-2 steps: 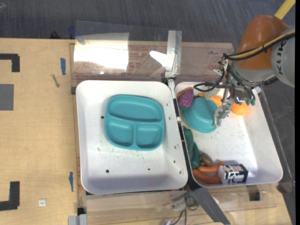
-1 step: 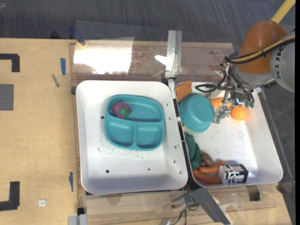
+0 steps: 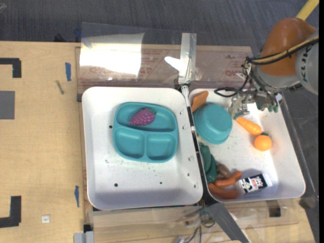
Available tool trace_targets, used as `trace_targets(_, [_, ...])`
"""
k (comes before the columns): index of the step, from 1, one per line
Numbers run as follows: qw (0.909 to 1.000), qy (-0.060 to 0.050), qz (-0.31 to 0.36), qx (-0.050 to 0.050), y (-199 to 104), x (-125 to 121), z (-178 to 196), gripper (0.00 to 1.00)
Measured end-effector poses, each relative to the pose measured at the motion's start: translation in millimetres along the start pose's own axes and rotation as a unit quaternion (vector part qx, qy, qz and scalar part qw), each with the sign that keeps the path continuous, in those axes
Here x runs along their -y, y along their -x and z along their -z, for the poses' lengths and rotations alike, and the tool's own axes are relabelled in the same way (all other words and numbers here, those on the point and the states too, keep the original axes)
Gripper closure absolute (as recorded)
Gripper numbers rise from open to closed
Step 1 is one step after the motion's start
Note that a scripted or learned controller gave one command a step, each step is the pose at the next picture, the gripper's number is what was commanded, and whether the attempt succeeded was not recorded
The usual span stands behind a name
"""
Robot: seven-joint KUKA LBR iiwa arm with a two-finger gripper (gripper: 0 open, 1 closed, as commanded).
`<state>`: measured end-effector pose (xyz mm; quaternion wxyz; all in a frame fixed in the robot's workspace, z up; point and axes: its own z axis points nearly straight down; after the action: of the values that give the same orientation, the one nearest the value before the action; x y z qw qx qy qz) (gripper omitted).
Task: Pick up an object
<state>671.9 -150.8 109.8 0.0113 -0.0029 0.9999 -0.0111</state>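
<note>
My gripper (image 3: 247, 107) hangs over the far part of the right bin (image 3: 295, 162), under the grey arm with its orange band (image 3: 286, 38). Just below it lies a small orange carrot (image 3: 249, 125), and beside that an orange ball (image 3: 262, 143). A teal bowl (image 3: 213, 124) sits to the gripper's left, against the bin's left wall. Nothing shows as lifted by the gripper.
A brown sausage (image 3: 225, 185), a black-and-white box (image 3: 251, 183) and a green item (image 3: 208, 162) lie at the right bin's near side; an orange piece (image 3: 199, 98) sticks out behind the bowl. The left bin (image 3: 99, 178) bears a teal divided plate (image 3: 146, 132) with purple grapes (image 3: 143, 117).
</note>
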Motion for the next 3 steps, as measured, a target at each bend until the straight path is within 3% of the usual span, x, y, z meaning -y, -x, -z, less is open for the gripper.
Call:
trace_targets(1, [0.9993, 0.009, -0.036, 0.002, 3.0, -7.0, 160.2, 1.00])
trace_targets(2, [0.9993, 0.011, -0.036, -0.007, 0.1, -7.8, 150.3, 0.00])
trace_targets(3, [0.9985, 0.008, 0.053, 0.008, -14.9, -31.0, 19.2, 0.00])
